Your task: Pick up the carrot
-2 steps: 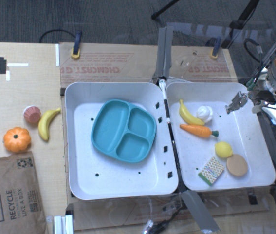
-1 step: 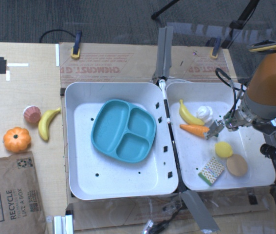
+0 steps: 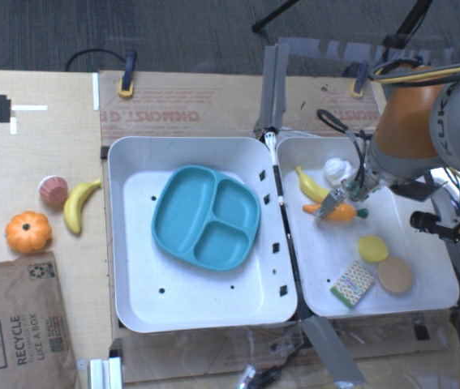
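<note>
Nearest you, a green-white packet, a tan disc and a lemon lay in the right bin. Farther back, the carrot rested beside a banana. Your tool sat over the carrot; its opening you couldn't tell. An off-centre pinch could roll it away.

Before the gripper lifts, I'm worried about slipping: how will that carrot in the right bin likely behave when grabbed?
The carrot looks like smooth, rigid toy plastic, so it probably stays stiff and light. Its tapered, rounded body may squirt out of the gripper or roll on the bin floor. A yellow banana lies close beside it and could get nudged.
</note>
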`<state>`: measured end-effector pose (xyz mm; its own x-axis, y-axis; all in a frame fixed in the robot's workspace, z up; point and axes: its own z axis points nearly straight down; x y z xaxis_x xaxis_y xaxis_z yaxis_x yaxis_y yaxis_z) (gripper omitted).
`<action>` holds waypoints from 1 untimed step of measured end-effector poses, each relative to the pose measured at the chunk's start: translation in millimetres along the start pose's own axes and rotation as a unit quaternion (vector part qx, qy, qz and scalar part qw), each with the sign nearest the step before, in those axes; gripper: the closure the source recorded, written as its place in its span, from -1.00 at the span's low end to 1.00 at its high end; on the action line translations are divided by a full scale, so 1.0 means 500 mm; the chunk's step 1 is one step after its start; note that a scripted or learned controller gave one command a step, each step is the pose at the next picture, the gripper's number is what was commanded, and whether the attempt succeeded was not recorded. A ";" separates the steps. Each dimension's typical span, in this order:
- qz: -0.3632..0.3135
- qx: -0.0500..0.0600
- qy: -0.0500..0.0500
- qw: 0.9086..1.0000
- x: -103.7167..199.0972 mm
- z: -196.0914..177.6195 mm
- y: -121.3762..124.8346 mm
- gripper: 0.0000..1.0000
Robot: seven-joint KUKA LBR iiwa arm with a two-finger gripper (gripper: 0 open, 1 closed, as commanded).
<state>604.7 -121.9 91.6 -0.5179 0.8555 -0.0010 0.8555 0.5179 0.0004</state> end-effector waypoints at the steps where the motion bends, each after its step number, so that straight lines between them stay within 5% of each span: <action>1: 0.002 -0.001 0.000 1.000 -0.003 -0.019 -0.001 1.00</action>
<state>604.9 -123.5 101.2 -0.5137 0.8579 -0.0019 0.8579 0.5137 0.0016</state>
